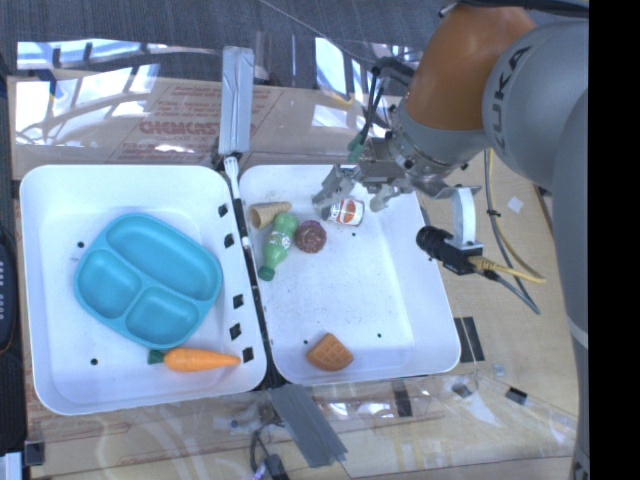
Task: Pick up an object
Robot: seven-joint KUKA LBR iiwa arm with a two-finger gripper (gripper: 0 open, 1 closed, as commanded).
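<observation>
The small white can with a red and orange label is lying on its side near the far edge of the right white bin, and it looks like the thing being gone for. The pincer is hanging right over it, one grey finger reaching down on the can's left and another part of the tool sitting just to its right. From this slanted view I cannot tell whether the pincer is released or clenched, nor whether the can is actually between its tips.

To do this step well, the tool should be coming straight down with the can centred in the gap, and closing across the can's short width rather than along its length, since a round can on its side is likely to roll away if nudged by one finger first. The nearby bin wall leaves little room behind, so a steep approach seems safer.

Just left of the can, a dark maroon ball-like fruit is resting against a green plastic bottle, with a tan ice-cream cone beside them. A tan waffle-like wedge is lying near the bin's front edge, well apart. In the left white bin a blue sectioned plastic plate is sitting with an orange toy carrot just in front of it.
</observation>
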